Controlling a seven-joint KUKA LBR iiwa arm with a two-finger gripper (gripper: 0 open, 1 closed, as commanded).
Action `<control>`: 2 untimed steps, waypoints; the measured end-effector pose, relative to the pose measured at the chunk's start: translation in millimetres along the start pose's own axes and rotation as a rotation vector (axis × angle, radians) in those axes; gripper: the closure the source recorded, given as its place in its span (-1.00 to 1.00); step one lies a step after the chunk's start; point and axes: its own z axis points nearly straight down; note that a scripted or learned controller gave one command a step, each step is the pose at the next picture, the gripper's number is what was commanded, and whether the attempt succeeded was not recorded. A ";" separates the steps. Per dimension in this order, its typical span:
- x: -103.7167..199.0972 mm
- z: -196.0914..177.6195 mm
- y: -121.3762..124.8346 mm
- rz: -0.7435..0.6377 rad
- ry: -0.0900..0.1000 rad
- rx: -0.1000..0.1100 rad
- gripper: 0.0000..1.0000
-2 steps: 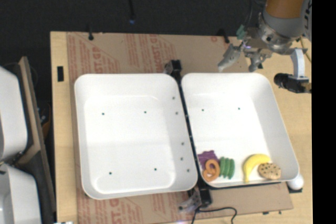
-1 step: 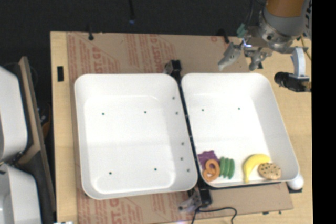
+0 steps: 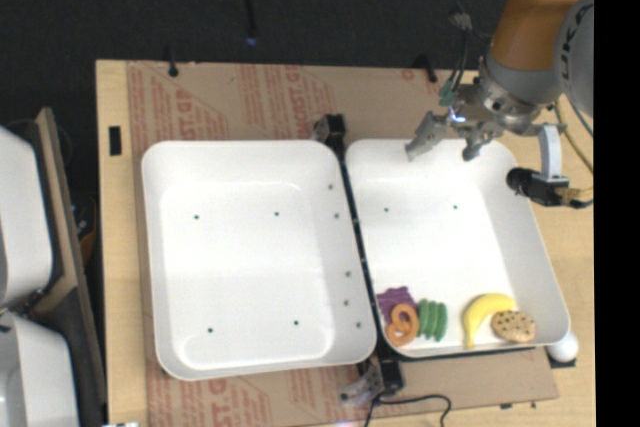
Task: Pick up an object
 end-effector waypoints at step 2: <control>7.7 104.7 2.6 0.000 0.000 0.000 -1.00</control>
